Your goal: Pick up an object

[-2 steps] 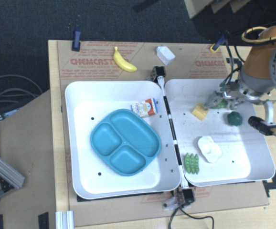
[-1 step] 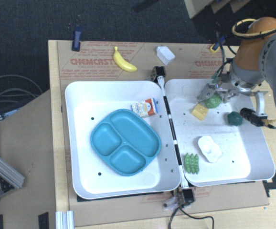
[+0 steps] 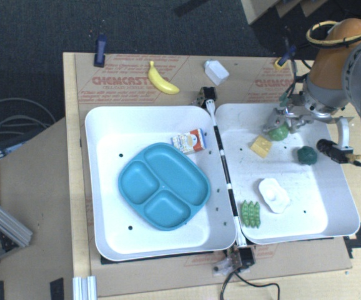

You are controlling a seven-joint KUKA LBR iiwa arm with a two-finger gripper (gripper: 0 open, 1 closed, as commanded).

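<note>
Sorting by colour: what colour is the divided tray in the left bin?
Light blue; the divided tray shows best in the camera view, from above.

The tool [image 3: 285,122] sits over a light green object [image 3: 278,132] in the right bin [image 3: 336,220].

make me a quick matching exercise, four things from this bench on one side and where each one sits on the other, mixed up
Things:
1. banana
2. blue divided plate
3. yellow block
4. small carton

Places:
A. right bin, upper part
B. on the board behind the left bin
C. left bin, middle
D. left bin, just behind the plate

Pairs: 1-B, 2-C, 3-A, 4-D
</note>
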